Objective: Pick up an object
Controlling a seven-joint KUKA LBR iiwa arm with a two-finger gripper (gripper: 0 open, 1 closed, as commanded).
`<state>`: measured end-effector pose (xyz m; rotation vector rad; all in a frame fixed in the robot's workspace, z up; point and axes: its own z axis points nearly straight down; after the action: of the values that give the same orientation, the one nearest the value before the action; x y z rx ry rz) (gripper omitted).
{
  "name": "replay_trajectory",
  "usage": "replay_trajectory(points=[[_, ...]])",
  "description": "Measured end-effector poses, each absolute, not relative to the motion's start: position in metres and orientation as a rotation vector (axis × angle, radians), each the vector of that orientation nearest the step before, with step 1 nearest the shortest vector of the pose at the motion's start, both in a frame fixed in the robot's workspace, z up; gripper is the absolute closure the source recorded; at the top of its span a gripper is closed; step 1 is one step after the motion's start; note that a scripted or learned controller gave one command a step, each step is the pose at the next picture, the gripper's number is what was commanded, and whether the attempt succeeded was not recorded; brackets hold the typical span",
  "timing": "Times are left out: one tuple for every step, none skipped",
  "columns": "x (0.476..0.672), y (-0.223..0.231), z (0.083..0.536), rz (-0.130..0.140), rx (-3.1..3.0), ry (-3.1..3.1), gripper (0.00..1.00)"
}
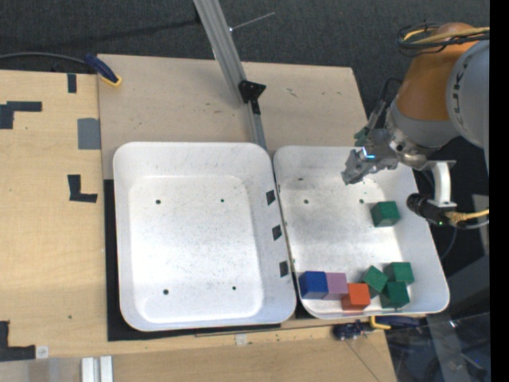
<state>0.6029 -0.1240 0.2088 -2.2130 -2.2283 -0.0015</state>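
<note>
wooden bench [183, 110], right bin [326, 177] with coloured blocks [355, 285], gripper [355, 171] hovering, grip state unclear

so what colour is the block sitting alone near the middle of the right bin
Green; the lone block shows clearly in the camera view.

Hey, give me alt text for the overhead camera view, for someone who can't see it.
A grey and orange robot arm reaches in from the right, its gripper above the upper part of the right white bin. A lone green block lies below the gripper, and blue, purple, orange and green blocks cluster along the bin's near edge. The left white bin sits beside it.
</note>
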Motion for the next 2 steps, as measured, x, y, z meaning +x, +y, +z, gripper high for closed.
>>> replay_trajectory(points=[[0.611, -0.079, 0.206, 0.001, -2.214, -2.226, 1.00], [0.627, -0.019, 0.217, -0.003, -2.212, -2.229, 1.00]])
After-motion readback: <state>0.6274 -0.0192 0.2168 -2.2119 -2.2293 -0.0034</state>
